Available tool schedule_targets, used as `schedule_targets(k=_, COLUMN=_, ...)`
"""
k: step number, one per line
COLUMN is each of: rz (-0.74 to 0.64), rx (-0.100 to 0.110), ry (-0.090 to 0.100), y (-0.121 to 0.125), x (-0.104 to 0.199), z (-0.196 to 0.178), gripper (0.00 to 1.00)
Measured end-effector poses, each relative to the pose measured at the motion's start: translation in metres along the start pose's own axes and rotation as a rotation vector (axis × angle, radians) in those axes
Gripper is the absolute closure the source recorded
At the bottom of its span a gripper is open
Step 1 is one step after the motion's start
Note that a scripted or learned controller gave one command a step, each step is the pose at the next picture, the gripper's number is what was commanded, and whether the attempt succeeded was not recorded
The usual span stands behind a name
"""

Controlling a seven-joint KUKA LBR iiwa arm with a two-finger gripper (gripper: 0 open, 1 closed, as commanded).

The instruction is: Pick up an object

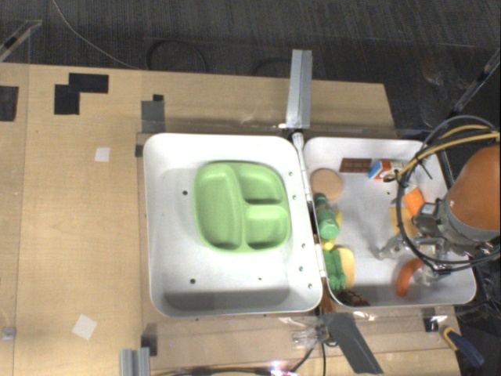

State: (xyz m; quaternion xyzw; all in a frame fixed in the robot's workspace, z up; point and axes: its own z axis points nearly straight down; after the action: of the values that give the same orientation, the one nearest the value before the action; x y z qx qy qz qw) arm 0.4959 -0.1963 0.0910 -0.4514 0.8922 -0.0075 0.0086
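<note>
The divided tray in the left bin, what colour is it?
Light green; the divided tray shows clearly in the camera view.

Even overhead light, soft shadows, mild glare, slightly soft focus.

left bin [168, 210]: green tray [239, 205] | right bin [368, 210]: pincer [423, 258] low

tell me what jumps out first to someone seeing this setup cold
The pale green divided tray lying in the left bin draws the eye first. Next is the arm's orange band at the right edge, with the gripper low over the right bin, close to a small orange object.
</note>
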Motion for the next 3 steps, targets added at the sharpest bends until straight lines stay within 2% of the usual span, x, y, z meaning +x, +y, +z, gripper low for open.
schedule_targets(k=1, rz=-0.108, rx=0.001, ry=0.001, y=0.01, x=-0.009, z=-0.001, gripper=0.0)
schedule_targets(k=2, rz=-0.367, rx=-0.004, ry=-0.003, y=-0.002, x=0.008, z=0.0, gripper=0.0)
schedule_targets(k=3, rz=-0.405, rx=-0.003, ry=-0.003, y=-0.003, x=0.008, z=0.0, gripper=0.0)
